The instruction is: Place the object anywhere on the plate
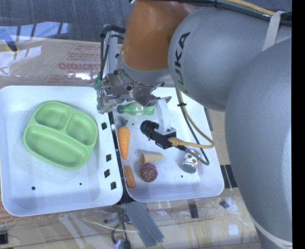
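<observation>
We see the tool [122, 101] low over the right bin's [209, 183] near-left corner, a green bottle [135, 109] just beside it. Below it lies a carrot [123, 141]; the green plate [61, 134] sits to its left.

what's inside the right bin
A carrot, green bottle, cone, dark red ball, sausage and small cup. The arm covers its far corner.

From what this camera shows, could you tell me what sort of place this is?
Probably a robotics lab bench set up for pick-and-place trials: a KUKA arm reaches over two white bins, one holding a green divided plate, the other toy food such as a carrot.
</observation>
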`<state>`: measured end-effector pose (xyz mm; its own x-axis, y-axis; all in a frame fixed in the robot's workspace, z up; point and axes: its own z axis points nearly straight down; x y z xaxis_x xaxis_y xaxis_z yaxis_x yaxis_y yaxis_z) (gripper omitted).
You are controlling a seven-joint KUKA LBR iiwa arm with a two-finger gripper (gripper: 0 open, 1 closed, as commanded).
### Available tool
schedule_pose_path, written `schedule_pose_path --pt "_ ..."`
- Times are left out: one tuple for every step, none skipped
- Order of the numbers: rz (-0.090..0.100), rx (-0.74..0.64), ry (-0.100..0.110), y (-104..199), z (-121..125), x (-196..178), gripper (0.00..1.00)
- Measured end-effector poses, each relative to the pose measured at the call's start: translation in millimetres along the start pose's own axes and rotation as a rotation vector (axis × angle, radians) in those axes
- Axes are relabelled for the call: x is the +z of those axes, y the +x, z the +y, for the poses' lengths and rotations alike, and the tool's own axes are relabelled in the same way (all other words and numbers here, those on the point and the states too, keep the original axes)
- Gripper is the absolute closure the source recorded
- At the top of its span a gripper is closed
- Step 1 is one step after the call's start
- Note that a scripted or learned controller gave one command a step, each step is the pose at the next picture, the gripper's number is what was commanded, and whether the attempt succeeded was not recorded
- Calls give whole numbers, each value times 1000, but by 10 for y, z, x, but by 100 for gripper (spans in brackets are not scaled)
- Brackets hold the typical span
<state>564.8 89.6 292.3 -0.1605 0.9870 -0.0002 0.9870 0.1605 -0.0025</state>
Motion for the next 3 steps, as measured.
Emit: schedule_pose_path --pt "0 -6 2 3 4 -97 100" --pt "0 -81 2 -197 -606 1023 100" --pt "-1 -371 -3 347 32 782 100"
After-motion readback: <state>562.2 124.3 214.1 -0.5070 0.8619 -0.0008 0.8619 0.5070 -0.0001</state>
